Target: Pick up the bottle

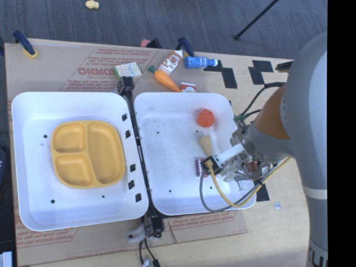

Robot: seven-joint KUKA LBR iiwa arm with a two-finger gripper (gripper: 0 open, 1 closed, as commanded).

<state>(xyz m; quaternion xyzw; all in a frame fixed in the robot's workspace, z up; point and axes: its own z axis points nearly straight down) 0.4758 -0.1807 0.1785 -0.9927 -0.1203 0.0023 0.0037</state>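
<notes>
A small blue bottle (199, 63) lies on its side on the cardboard behind the right bin (167, 196), outside it. Beside it lies a white bottle with an orange label (171, 62), also outside the bins. My gripper (242, 177) is low over the near right corner of the right bin, far from both bottles. In that bin lie an orange-red ball (205, 117), a tan piece (206, 144) and a small purple thing (198, 167), all left of the gripper. I see nothing held.
The left bin (22, 166) holds a yellow divided plate (88, 153). On the cardboard behind the bins lie a toy carrot (166, 80), a checkered packet (128, 70) and a small red-and-white item (188, 86). A yellow cable loops over the right bin's front.
</notes>
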